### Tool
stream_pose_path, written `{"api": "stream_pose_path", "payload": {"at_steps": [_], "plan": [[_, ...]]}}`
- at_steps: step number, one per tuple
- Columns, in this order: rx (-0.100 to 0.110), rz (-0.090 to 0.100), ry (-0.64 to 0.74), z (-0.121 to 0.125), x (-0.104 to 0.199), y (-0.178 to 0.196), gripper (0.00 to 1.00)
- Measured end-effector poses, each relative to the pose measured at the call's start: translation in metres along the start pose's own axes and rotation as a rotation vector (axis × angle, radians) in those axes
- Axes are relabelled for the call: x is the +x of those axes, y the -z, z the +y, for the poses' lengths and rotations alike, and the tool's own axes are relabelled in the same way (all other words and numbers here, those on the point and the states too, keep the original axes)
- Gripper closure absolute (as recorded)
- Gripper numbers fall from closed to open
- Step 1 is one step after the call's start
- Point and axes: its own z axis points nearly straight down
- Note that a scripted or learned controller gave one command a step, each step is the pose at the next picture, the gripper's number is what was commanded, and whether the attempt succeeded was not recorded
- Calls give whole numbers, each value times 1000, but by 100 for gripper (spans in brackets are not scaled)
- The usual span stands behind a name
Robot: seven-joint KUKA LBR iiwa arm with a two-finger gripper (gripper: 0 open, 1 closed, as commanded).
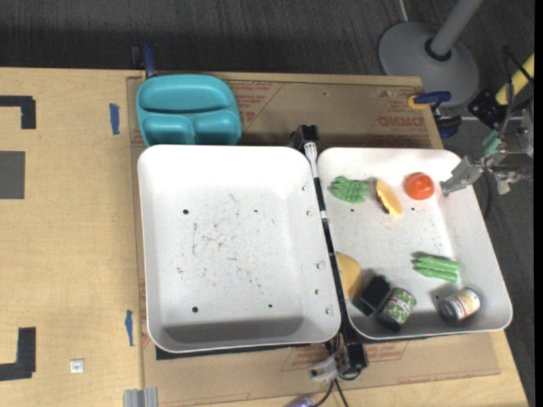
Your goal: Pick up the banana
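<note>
At the right bin's [488,253] far right corner, the gripper [456,181] hovers; I cannot tell its jaw state
Banana [389,197] lies in the far part, between a green item [349,189] and a tomato [419,186]

Even overhead light, soft shadows, slightly grainy, mild blur.

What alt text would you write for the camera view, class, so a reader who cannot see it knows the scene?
A small yellow banana lies in the right white bin between a leafy green item and an orange-red ball, with the robot's claw at the bin's upper right rim. Two cans, a green pod and a black block sit nearer the front; a teal tray lies behind the left bin.
</note>
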Motion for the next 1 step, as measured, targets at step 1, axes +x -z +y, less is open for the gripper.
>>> {"api": "stream_pose_path", "payload": {"at_steps": [1], "plan": [[2,1,-30,-26,71,-104,0]]}}
